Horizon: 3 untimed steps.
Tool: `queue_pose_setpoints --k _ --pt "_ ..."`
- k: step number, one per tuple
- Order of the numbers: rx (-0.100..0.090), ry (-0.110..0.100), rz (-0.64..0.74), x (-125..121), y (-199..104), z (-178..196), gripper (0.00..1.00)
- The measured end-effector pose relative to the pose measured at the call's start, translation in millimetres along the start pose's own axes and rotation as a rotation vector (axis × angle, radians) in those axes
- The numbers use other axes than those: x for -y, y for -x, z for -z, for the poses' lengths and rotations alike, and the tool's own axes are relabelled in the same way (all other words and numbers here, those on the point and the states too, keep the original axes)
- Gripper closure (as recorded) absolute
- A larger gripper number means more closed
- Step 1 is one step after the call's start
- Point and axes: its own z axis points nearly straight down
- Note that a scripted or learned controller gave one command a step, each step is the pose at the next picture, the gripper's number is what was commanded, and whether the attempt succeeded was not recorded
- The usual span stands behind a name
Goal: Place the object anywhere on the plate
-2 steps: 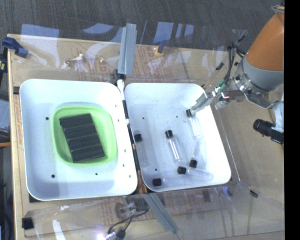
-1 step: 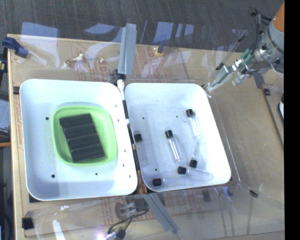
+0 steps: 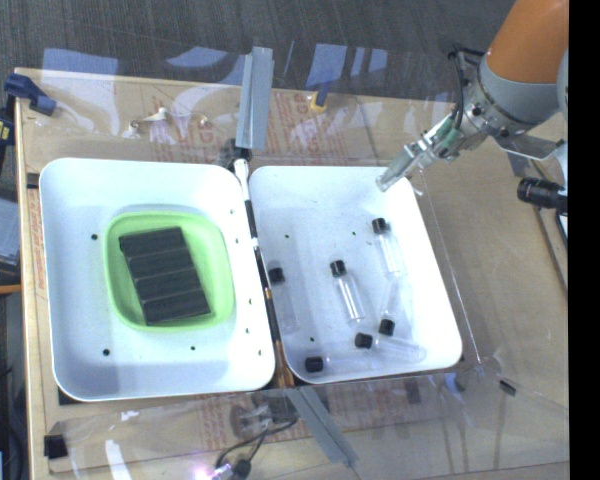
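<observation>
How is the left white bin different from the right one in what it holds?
The left bin holds one green plate bearing a dark ribbed block; the right bin holds several small clear vials with black caps, scattered loose. The gripper hangs over the right bin's far edge. Both bins are shallow and white.

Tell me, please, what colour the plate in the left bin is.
Light green; the plate holds a dark ribbed block, seen in the camera view.

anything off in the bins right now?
Mostly tidy. The green square plate in the left white bin already carries a dark ribbed block. The clear black-capped vials lie scattered at odd angles in the right white bin. No spill or damage shows.
</observation>
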Motion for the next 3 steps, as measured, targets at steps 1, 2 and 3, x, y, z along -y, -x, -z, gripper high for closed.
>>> queue_pose_setpoints --k 1,2,3 --pt "0.004 0.003 0.178 8.1 -3.5 122.5 0.0" --pt "0.002 -0.001 0.025 -20.1 -85.8 87.6 0.0" --pt "0.005 0.003 0.224 11.4 -22.2 92.3 0.0"
